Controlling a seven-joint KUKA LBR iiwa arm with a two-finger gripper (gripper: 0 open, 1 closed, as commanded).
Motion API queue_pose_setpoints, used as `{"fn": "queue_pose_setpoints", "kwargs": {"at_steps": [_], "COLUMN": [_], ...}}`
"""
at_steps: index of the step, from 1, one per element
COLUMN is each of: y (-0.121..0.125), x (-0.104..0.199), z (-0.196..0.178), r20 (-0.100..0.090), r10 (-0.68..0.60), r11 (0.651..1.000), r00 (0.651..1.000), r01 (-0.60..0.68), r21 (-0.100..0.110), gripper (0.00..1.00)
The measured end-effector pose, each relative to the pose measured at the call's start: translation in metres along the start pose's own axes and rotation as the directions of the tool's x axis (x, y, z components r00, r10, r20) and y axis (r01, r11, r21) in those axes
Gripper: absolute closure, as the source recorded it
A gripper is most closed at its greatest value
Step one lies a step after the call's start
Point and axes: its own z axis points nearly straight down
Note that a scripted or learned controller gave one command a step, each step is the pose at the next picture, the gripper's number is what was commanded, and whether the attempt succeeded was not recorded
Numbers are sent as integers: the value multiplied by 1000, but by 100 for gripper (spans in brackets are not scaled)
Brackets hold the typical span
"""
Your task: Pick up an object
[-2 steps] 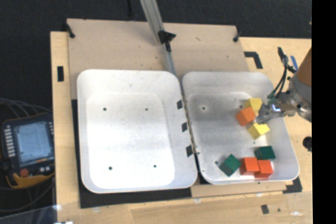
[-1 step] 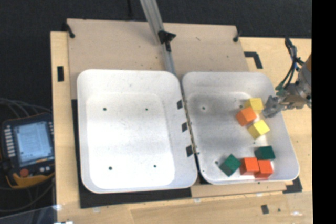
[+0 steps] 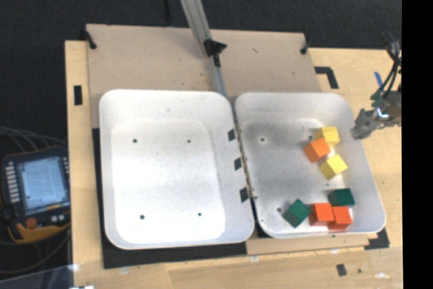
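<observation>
The small yellow cube [image 3: 330,135] nearest the arm lay in the upper right part of the right-hand shallow white bin [image 3: 284,108], and it was the closest block to the two-finger gripper [image 3: 363,124], sitting just down and to the left of it in the camera view. An orange cube [image 3: 316,150] touched it on the side away from the gripper, and a second yellow cube [image 3: 333,166] lay just below that pair, a little farther from the gripper. The three made a short cluster running roughly top to bottom, so the nearest yellow cube was probably the easiest approach, needing only a short move inward over the bin wall.

Well apart from the gripper, toward the bin's lower edge, stood a dark green cube [image 3: 342,197], two orange-red cubes [image 3: 330,214] touching each other, and another green cube [image 3: 295,212] beside them on the far side.

The gripper hung at the bin's right rim, above or just outside it, with nothing visibly between its tips. Whether it was spread or pressed together could not be told; it was too small and dark.

The left-hand white bin [image 3: 169,101] lay farthest from the gripper.
</observation>
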Motion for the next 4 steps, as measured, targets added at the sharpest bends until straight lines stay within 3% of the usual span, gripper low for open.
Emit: {"fn": "queue_pose_setpoints", "kwargs": {"at_steps": [1, 3, 4], "y": [32, 72, 94], "x": [46, 153, 190], "z": [10, 40, 44], "r20": [-1, -2, -2], "r10": [-2, -2, -1], "r11": [1000, 1000, 1000], "r00": [1000, 1000, 1000], "r01": [2, 2, 1], "r21": [5, 6, 5], "gripper": [100, 100, 100]}}
